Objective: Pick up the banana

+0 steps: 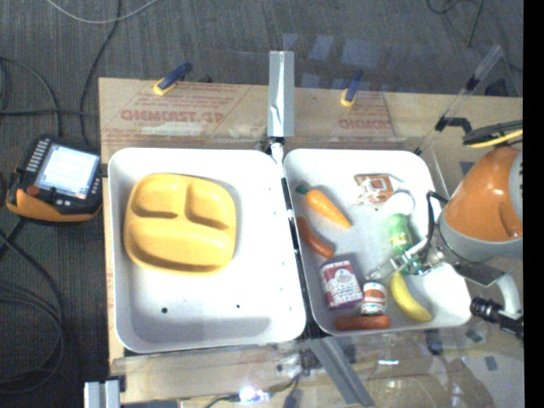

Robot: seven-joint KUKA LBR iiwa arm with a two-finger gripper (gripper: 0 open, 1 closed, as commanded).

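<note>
Curved yellow plastic banana [409, 296] lying in right white bin [442, 195], beside small red-lidded jar [374, 297]. Hovering just above banana's upper end: grey end effector [414, 263], finger state impossible to tell.

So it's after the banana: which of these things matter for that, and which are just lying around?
For the job:
banana, near the right bin's front corner
gripper, just above the banana

Just lying about:
carrot
green bottle
red can
small jar
sausage
yellow tray in the left bin
</note>
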